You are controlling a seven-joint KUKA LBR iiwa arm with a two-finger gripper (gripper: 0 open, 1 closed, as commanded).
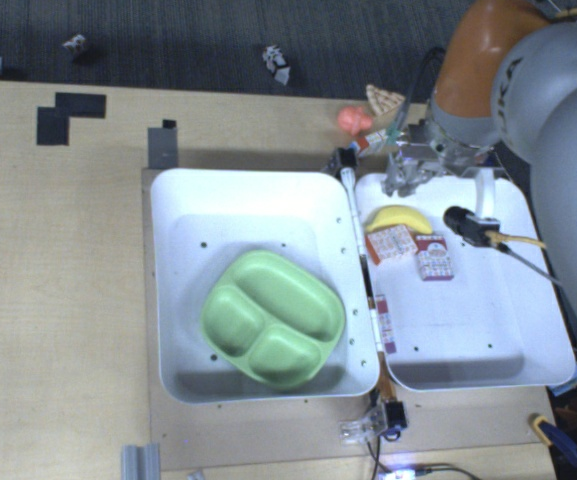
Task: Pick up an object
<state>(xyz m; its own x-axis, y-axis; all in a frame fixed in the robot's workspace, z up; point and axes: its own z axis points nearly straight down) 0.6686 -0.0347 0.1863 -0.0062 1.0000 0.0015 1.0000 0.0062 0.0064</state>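
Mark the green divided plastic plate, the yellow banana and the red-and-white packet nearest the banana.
Green divided plastic plate (273,316), camera view, middle where compartments meet.
Yellow banana (400,217), camera view, middle of its curve.
Red-and-white packet (391,243), camera view, centre of top face.

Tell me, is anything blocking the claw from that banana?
Nothing visible does. The gripper is at the right bin's far end; the banana lies uncovered just nearer, a small box against its near side.

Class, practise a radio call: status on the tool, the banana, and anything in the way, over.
Tool at right bin's far edge. Banana close by, unheld. Red-and-white packets beside banana, approach looks open.
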